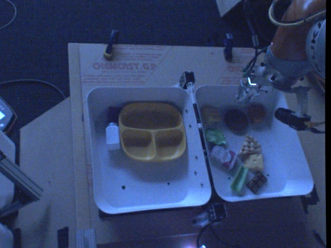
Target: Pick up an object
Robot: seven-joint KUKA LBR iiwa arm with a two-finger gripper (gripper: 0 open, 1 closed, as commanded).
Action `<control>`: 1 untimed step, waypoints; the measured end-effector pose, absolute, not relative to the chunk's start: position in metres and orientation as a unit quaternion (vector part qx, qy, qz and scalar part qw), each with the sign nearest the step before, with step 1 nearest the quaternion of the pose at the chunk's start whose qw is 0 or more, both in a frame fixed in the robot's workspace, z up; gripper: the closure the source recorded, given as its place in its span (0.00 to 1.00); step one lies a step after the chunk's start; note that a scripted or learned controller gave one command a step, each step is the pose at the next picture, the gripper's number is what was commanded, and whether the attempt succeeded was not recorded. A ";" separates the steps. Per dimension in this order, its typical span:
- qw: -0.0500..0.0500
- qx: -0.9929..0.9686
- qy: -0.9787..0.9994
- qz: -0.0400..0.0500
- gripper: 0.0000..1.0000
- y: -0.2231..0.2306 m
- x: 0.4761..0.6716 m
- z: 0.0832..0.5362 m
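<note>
Your pincer (250, 93) hovers over the right bin's far edge; its state I cannot tell. Nearest lies a dark round cookie-like piece (236, 120), probably light, rigid; grip across its edges.

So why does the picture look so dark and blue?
In the camera view the lighting is dim with a blue tint; the yellow tray looks dull, the small food items in the right bin are murky, and the pincer is hard to make out.
</note>
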State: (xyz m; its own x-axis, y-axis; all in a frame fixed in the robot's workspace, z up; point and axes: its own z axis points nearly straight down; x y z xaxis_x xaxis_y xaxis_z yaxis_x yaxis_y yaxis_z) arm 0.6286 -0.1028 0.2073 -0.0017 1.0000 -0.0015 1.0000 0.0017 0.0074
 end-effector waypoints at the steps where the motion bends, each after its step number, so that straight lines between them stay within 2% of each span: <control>1: 0.002 0.707 0.708 0.002 1.00 -0.103 0.630 0.227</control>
State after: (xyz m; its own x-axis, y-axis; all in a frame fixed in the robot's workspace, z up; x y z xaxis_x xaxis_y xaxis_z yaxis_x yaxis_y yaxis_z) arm 0.6296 -0.1027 0.2266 -0.0017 1.0000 -0.0013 1.0000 0.0017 0.0056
